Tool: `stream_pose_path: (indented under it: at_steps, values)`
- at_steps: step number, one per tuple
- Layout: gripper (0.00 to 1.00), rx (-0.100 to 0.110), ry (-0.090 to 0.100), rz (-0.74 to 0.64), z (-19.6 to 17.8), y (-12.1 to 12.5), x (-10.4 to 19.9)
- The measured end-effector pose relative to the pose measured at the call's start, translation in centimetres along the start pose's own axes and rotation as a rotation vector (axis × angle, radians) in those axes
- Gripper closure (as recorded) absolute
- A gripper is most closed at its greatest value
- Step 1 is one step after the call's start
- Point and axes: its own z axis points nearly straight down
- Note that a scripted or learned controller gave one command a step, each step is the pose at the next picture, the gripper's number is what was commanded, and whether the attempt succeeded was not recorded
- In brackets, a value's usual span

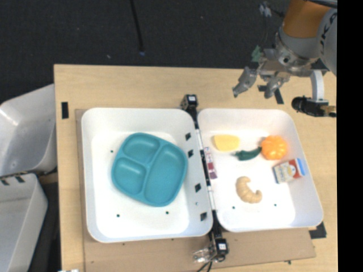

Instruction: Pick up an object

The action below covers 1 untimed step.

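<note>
Objects for picking lie loose in the right shallow white bin (306,208): a yellow wedge-shaped block (226,143) at ten o'clock, an orange round pumpkin-like toy (274,147) at two o'clock with a dark green curved stem piece (247,154) touching it, a small red-and-white carton (288,170) at three, and a tan curled croissant-like toy (248,190) near six. Spread apart, they probably leave room for fingers. The two-finger gripper (256,84) hangs splayed and empty beyond the bin's twelve o'clock rim. A teal divided plastic plate (150,169) fills the left white bin (96,220).
</note>
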Motion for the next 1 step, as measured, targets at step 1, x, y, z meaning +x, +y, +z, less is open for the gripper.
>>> stream_pose_path:
  at_steps: [1]
  values:
    - [0.0, -0.013, -0.002, -0.002, -0.89, 0.13, 0.04]
